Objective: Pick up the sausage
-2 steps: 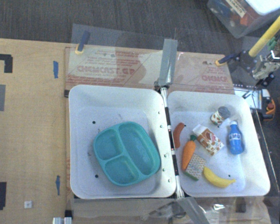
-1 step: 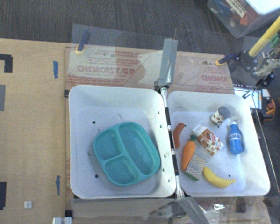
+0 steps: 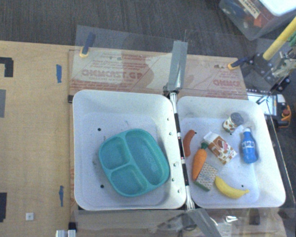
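Observation:
The sausage (image 3: 188,142) is a short reddish-brown link lying in the right bin (image 3: 210,113), close against that bin's left wall. It points roughly up and down the view. An orange carrot (image 3: 199,163) lies just below and to the right of it, nearly touching its lower end.
The right bin also holds a small juice carton (image 3: 220,148), a blue bottle (image 3: 248,146), a little can (image 3: 232,123), a banana (image 3: 230,188) and a speckled sponge-like block (image 3: 207,176). A teal divided plate (image 3: 133,162) fills much of the left bin (image 3: 118,111).

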Motion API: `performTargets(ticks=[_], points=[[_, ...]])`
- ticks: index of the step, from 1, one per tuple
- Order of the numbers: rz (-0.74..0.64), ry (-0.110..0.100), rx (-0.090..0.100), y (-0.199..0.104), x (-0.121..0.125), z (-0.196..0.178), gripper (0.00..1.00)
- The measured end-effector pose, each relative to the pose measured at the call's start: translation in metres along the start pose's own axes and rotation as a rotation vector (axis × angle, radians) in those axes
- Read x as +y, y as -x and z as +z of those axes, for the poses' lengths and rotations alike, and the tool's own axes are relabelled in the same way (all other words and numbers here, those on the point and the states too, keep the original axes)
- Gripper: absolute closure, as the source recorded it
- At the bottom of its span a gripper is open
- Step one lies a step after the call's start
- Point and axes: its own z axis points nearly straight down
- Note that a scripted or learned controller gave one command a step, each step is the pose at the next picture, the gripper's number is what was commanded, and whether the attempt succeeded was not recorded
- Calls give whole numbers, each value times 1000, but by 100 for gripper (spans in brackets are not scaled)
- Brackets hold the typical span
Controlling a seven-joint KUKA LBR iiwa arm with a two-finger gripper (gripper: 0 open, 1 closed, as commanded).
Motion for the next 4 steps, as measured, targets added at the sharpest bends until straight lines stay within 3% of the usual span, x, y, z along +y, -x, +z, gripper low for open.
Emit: performTargets(ticks=[2,3,4], points=[[-3,13,-6,1,4,-23,100],[-158,-63,42,-66,13,57,100],[-158,-57,40,-65,15,46,100]])
